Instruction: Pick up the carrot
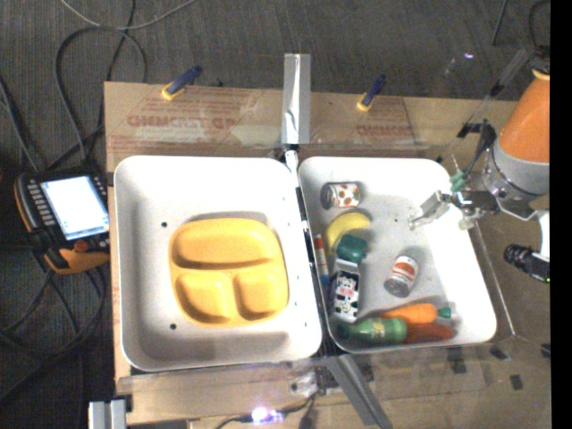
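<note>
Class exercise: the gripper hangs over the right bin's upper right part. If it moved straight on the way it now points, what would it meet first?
The gripper points left and down; it would probably meet the bare bin floor first, short of the yellow fruit, though depth is unclear.

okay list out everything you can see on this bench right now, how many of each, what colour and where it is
Left bin: 1, white, left half of the bench.
Right bin: 1, white, beside the left bin.
Divided tray: 1, yellow, middle of the left bin.
Carrot: 1, orange, near the right bin's front edge.
Green bottle: 1, green, front of the right bin, just ahead of the carrot.
Small cans: 2, white with red, one at the back left of the right bin, one in its middle.
Yellow item: 1, left side of the right bin; shape unclear.
Carton: 1, white with dark print, left side of the right bin.
Clamps: 2, blue and yellow, back of the bench.
Handheld screen: 1, left of the bench.
Gripper: 1, grey, over the back right of the right bin.
</note>
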You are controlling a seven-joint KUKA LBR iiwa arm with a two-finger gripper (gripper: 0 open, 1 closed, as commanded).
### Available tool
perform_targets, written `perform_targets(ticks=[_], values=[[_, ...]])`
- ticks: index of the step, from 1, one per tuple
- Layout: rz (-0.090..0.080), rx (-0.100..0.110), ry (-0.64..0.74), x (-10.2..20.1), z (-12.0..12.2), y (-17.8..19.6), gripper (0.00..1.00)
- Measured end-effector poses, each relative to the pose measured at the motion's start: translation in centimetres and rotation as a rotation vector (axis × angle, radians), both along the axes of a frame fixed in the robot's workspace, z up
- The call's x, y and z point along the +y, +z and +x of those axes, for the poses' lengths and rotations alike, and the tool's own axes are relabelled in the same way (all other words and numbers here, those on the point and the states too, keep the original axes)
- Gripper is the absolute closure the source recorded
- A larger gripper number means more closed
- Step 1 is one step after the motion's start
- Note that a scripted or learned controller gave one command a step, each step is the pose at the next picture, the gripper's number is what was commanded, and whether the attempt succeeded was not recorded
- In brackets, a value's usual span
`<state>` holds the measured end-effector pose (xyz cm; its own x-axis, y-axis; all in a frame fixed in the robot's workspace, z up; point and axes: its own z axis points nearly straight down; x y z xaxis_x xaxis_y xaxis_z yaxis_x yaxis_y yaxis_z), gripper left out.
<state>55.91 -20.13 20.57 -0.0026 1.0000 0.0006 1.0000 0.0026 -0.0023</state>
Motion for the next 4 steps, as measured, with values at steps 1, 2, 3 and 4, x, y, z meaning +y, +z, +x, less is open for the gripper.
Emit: perform_targets(ticks=[1,2,3,4], values=[[0.009,-0.023,-0.281,-1.6,-5.8,-8.6,0.0],[-0.033,-0.079,0.139,-1.1,-5.2,-9.0,0.0],[0.0,-0.002,0.524,2.2,-7.5,-6.2,0.0],[0.0,-0.012,0.035,0.2,-7.1,-11.7,0.0]])
